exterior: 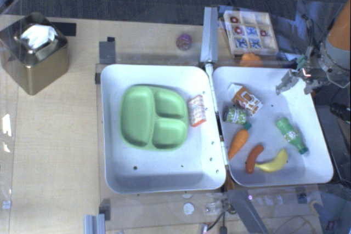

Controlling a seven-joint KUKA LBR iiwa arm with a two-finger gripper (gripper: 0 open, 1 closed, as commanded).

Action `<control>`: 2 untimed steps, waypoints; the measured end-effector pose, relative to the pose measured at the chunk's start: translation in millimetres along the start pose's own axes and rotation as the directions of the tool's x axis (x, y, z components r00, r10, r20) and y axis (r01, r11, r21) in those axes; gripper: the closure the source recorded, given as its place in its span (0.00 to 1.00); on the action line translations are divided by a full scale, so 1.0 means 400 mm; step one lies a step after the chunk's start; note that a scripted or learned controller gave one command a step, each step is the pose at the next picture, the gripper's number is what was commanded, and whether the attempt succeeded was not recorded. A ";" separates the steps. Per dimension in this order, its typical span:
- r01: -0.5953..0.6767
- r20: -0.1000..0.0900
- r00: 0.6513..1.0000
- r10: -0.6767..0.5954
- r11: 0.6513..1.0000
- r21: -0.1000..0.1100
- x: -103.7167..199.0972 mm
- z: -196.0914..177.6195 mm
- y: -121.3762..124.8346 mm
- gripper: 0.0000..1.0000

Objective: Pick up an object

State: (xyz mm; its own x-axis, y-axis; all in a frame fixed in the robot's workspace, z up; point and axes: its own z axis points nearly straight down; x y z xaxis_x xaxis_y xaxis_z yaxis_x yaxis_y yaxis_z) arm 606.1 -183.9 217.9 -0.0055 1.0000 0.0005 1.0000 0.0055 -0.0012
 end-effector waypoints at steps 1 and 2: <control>0.098 -0.001 0.995 -0.098 0.995 0.000 -0.001 0.295 -0.063 0.00; 0.093 0.006 0.996 -0.093 0.995 -0.017 -0.057 0.321 -0.179 0.00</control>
